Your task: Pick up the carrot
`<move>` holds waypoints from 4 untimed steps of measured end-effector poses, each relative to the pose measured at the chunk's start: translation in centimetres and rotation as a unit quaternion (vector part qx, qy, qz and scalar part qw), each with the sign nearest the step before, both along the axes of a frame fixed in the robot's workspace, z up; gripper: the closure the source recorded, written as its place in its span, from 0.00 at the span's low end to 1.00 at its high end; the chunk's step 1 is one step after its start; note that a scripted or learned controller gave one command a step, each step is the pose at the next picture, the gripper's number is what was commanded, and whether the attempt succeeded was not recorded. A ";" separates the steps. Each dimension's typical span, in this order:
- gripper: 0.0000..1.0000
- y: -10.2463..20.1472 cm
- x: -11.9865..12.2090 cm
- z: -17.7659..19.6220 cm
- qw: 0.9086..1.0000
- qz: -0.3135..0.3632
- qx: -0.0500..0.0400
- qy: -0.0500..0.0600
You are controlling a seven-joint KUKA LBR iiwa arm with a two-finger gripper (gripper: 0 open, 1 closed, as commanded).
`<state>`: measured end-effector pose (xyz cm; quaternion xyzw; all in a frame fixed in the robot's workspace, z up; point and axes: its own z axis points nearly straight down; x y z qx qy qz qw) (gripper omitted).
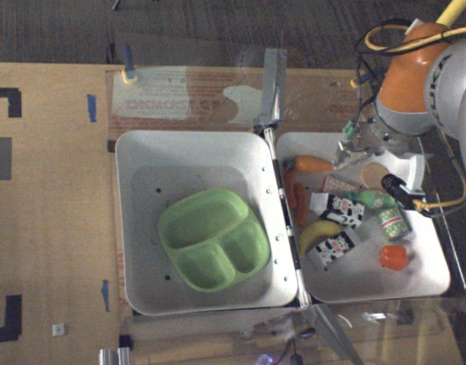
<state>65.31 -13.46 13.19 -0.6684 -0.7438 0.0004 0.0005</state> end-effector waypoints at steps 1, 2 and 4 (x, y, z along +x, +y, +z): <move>0.00 0.0 0.1 0.1 1.000 0.000 0.000 -0.001; 0.00 2.3 1.3 -4.7 0.986 0.170 0.000 0.002; 1.00 9.4 1.4 5.5 0.993 0.114 0.000 -0.003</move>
